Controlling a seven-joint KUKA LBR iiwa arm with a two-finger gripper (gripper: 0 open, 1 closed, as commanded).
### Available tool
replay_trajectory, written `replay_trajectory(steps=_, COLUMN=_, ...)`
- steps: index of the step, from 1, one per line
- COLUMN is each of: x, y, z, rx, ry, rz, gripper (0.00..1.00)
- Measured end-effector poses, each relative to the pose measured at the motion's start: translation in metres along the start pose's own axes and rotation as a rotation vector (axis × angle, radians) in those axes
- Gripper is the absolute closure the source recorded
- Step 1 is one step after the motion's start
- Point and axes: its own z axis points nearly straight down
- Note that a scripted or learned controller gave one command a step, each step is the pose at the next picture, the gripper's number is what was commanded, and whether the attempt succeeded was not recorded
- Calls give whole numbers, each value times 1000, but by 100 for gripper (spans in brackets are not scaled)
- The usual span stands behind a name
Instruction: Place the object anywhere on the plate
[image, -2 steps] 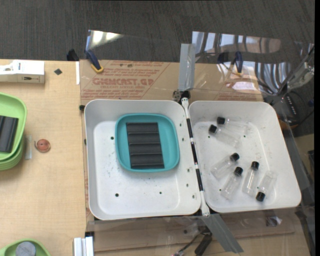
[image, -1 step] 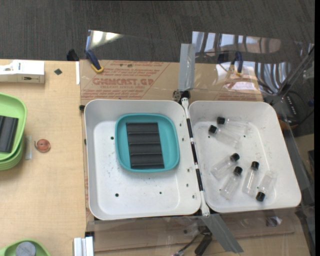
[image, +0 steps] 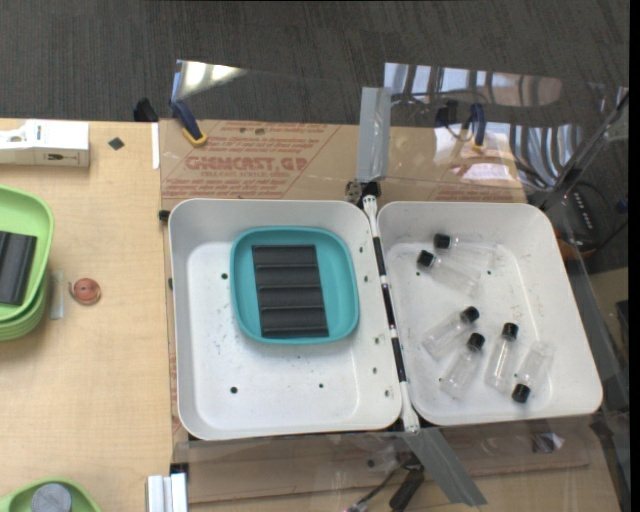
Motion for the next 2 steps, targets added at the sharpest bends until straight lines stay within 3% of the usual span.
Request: replay_trajectory(steps=2, x=0, y=8, z=-1, rx=0, ry=1, rz=341, gripper=0)
